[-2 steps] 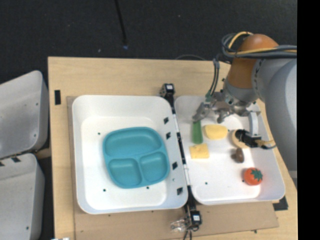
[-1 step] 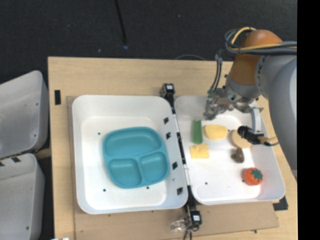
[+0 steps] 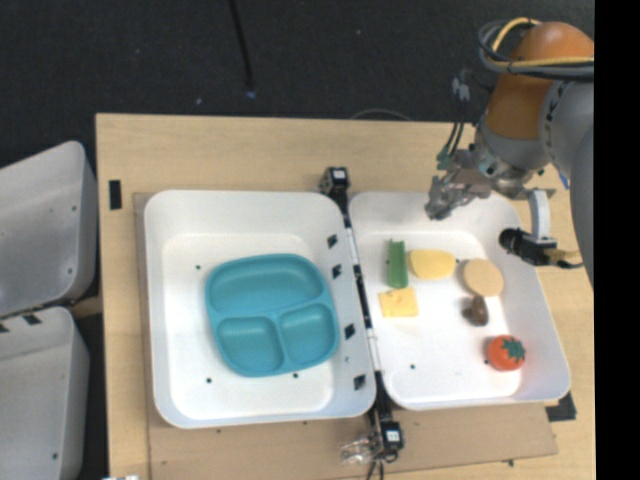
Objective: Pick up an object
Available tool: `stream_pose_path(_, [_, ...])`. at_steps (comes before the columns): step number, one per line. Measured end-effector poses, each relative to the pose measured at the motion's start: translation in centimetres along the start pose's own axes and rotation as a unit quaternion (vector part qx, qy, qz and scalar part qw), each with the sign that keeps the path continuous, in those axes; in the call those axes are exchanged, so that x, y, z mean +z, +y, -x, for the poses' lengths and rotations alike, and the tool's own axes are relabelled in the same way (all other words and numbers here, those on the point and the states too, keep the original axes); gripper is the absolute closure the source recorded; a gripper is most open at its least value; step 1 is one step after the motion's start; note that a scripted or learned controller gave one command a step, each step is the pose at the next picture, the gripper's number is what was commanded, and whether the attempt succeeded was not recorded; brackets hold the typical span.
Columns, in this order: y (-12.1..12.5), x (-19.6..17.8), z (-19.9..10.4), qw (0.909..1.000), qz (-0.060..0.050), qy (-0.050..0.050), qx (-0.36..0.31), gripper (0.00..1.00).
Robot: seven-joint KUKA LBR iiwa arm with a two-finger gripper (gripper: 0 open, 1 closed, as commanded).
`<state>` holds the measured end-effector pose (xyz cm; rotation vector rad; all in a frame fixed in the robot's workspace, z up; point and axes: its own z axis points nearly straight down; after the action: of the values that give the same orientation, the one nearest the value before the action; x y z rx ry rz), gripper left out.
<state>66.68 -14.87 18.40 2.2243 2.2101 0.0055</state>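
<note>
Where it lies, green piece (image 3: 397,264) upright, top leaning left

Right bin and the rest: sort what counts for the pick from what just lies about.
For the pick:
hand
green piece
yellow oval
yellow block
tan disc
brown lump
tomato

Lying about:
teal tray
left bin

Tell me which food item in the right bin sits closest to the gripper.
The yellow oval piece, just below the gripper. The green strip lies a bit further left, and the tan disc, cheese square, brown lump and tomato lie lower still.
</note>
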Motion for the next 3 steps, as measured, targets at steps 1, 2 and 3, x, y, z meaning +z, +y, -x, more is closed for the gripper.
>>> stream_pose_path(1, [-0.3,-4.6,0.2,1.0,0.0,0.0,0.001,1.0])
stream_pose_path(2, [-0.2,-6.7,0.4,1.0,-0.001,0.0,-0.001,1.0])
stream_pose_path(3, [-1.4,-6.2,-4.0,1.0,-0.004,0.001,-0.005,1.0])
